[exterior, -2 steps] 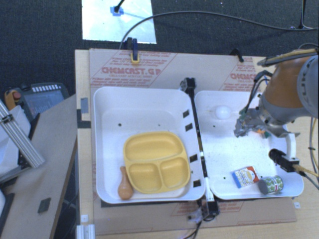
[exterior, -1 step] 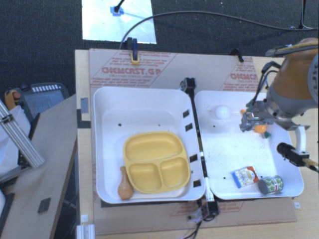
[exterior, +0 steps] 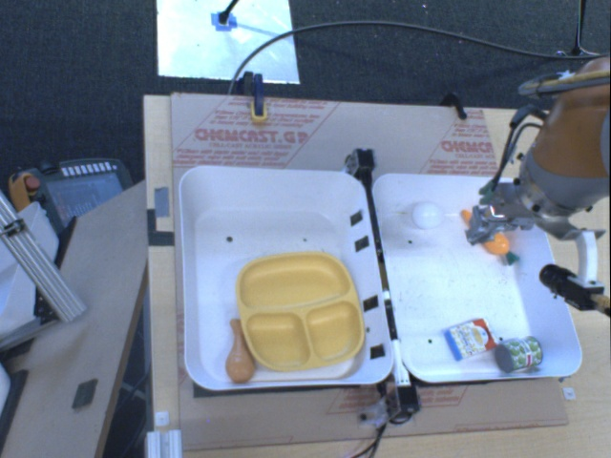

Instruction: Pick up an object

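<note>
Pincer [exterior: 487,225] is seen low over the right bin [exterior: 449,294], touching an orange toy [exterior: 495,245]; its state cannot be told. Toy is judged light, smooth, rounded, likely to roll; best gripped across its middle.

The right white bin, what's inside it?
The right white bin holds a white ball, a small red-and-white carton, a green-labelled can and an orange object partly covered by the tool.
</note>
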You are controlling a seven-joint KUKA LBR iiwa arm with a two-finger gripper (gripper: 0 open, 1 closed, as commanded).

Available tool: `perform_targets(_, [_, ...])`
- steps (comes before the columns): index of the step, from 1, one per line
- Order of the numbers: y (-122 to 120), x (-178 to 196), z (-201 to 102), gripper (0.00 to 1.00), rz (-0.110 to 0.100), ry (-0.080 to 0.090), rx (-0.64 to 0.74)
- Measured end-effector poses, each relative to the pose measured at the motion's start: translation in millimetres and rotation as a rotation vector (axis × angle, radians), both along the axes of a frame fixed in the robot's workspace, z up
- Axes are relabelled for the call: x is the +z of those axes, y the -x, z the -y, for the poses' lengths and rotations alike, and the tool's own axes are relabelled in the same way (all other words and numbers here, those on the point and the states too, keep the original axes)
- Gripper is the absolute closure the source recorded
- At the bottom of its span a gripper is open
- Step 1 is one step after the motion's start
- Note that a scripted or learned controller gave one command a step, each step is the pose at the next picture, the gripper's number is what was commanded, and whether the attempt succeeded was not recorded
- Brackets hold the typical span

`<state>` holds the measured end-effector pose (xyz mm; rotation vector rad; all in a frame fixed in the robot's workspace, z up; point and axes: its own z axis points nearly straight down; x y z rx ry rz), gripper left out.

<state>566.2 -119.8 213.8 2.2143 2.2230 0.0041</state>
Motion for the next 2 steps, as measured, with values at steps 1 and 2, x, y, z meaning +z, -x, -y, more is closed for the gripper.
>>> perform_targets(1, [13.8, 11.4, -48.9, 1.0, -0.003, -0.002, 0.004])
perform_targets(2, [22.4, 2.3, -106.2, 1.0, -0.004, -0.003, 0.006])
